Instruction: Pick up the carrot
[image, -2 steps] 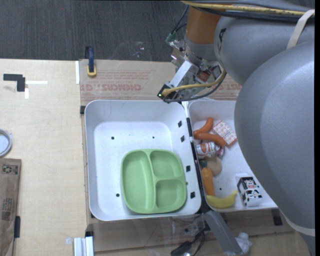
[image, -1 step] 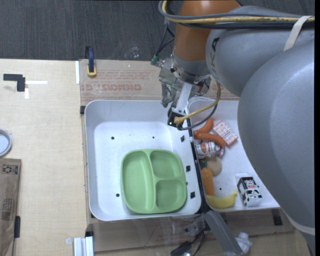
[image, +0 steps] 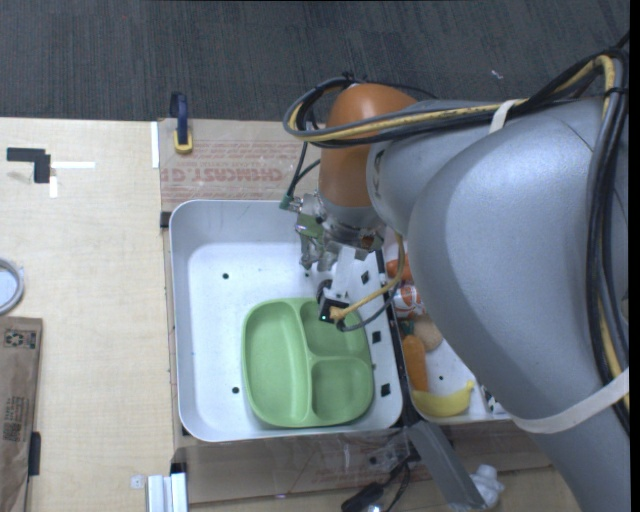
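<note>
Carrot (image: 416, 366): lower right of centre, right bin, beside banana (image: 447, 401). Likely light, rigid, smooth; grasp mid-length. Pincer (image: 325, 262): above green tray (image: 290, 370); opening indiscernible.

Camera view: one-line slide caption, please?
Gripper hangs over the left bin above a green tray; the carrot lies in the right bin.

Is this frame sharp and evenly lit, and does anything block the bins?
Camera view: light is even, with soft shadows only and mild sheen on the left white bin; the green divided tray is sharp. The grey arm, close to the lens, looms large and hides most of the right bin, leaving a strip with an orange carrot-like piece visible.
</note>
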